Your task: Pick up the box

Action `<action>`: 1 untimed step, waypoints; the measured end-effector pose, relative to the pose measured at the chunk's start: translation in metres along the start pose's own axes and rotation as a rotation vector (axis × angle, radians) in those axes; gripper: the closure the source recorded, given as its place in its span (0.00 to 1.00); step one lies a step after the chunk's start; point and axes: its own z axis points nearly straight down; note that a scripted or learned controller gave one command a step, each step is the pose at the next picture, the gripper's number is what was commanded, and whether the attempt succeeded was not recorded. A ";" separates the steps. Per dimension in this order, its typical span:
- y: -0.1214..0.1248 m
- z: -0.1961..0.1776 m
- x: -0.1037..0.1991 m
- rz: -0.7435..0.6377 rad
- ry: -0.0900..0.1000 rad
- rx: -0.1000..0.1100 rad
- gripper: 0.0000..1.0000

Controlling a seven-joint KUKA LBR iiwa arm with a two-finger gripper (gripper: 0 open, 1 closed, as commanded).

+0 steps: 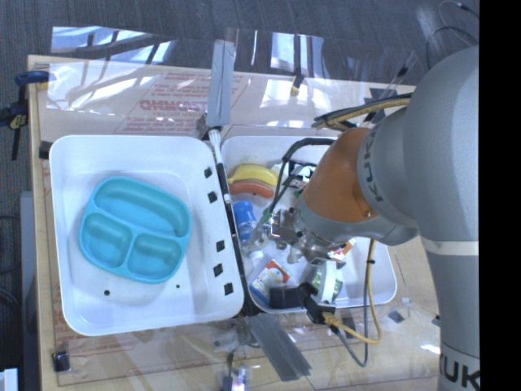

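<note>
The box [271, 278] is a small white carton with orange and red print, lying tilted near the front edge of the right bin [383, 287]. My gripper [281, 228] hangs low inside that bin, just behind and above the box, at the end of the grey arm with its orange band [346, 190]. The arm covers most of the bin's middle and right side. Nothing shows between the gripper and the box that tells me they touch.
A blue bottle [243, 218] lies left of the gripper, with a yellow piece [252, 173] and an orange piece [252, 190] behind it. A green-and-white item [327, 283] sits right of the box. The left bin [73, 161] holds a blue divided plate [134, 229].
</note>
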 end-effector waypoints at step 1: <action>-0.013 0.016 -0.022 0.031 0.002 -0.004 0.00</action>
